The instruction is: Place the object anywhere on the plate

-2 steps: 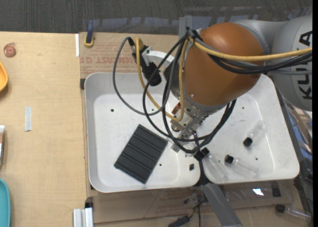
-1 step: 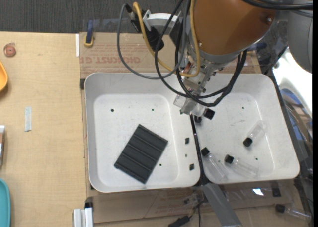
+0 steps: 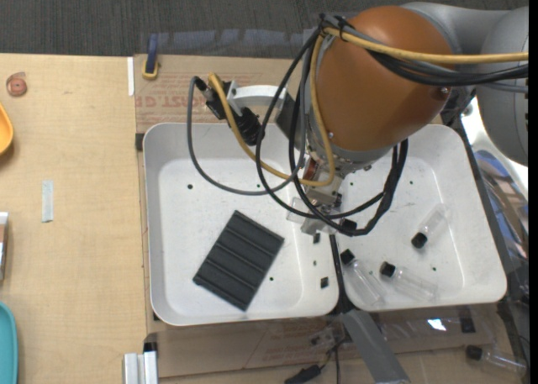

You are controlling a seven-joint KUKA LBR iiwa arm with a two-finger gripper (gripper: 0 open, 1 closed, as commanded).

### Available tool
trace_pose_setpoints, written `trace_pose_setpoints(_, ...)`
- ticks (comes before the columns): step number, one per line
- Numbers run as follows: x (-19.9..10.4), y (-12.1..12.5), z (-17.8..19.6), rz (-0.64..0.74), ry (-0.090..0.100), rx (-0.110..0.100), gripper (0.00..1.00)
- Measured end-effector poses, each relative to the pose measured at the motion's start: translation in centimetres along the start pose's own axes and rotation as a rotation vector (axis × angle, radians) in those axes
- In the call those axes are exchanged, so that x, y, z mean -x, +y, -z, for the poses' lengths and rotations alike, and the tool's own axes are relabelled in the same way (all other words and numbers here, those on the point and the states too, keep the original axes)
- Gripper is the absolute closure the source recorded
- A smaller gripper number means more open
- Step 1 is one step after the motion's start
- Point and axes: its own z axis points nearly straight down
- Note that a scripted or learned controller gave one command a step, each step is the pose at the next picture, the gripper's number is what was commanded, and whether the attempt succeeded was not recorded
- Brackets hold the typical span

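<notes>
My hand (image 3: 318, 221) hangs low between the two bins; I cannot tell if it is open or shut. The plate (image 3: 239, 259) lies flat in the left bin (image 3: 168, 206). The small vials (image 3: 429, 229) in the right bin (image 3: 471, 197) look light, smooth and slippery, so I would pinch one across its middle.

A dark ribbed plate (image 3: 239, 259) lies flat, askew, in the left bin (image 3: 168, 206).

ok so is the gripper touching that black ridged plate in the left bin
Apart. In the camera view, bare white bin floor shows between the gripper and the black ridged plate, which lies flat to its lower left.
</notes>
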Motion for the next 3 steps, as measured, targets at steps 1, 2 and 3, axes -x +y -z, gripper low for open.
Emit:
trace_pose_setpoints(1, -4.7, -5.0, 0.9, 0.088, 0.001, -0.002, 1.00)
trace_pose_setpoints(2, -8.2, -9.6, 4.0, -0.071, 0.002, -0.004, 1.00)
trace_pose_setpoints(3, -5.0, -5.3, 13.2, -0.235, 0.003, -0.004, 1.00)
